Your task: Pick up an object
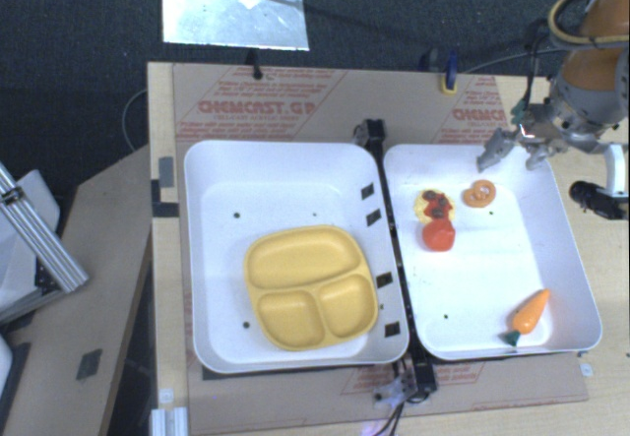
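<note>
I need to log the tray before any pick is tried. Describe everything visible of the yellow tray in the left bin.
The yellow tray is a rounded, plastic-looking divided plate with three compartments: one long one across the far side and two smaller ones on the near side. It lies flat and right way up, turned slightly askew, on the floor of the left bin, toward its near right part. Its compartments hold nothing visible. Only the bin floor touches it.

Bench (128, 227) covered by printed cardboard sheet (295, 104); two white bins set on it: left bin (212, 227), right bin (561, 247), touching.
</note>
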Robot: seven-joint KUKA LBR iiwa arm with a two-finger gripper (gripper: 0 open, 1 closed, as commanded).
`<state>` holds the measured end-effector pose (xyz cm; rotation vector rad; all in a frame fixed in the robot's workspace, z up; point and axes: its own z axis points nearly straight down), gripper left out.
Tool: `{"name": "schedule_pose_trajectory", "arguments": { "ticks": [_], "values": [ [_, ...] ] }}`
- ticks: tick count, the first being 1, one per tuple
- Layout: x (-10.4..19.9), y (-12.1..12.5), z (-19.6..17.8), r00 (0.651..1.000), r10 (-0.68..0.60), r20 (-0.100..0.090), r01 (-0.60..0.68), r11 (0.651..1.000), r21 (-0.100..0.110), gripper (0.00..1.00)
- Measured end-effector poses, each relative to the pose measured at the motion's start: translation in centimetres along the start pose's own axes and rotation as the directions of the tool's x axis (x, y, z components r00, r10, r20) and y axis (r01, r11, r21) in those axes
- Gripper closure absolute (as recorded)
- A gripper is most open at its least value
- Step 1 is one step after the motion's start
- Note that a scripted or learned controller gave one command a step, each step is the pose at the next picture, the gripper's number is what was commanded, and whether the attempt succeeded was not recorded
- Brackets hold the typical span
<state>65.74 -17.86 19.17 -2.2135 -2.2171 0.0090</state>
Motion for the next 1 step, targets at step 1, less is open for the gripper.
{"name": "schedule_pose_trajectory", "arguments": {
  "ticks": [1],
  "values": [
    [0.02, 0.29, -0.78, 1.000, -0.002, 0.003, 0.002, 1.000, -0.012, 0.00]
  ]
}}
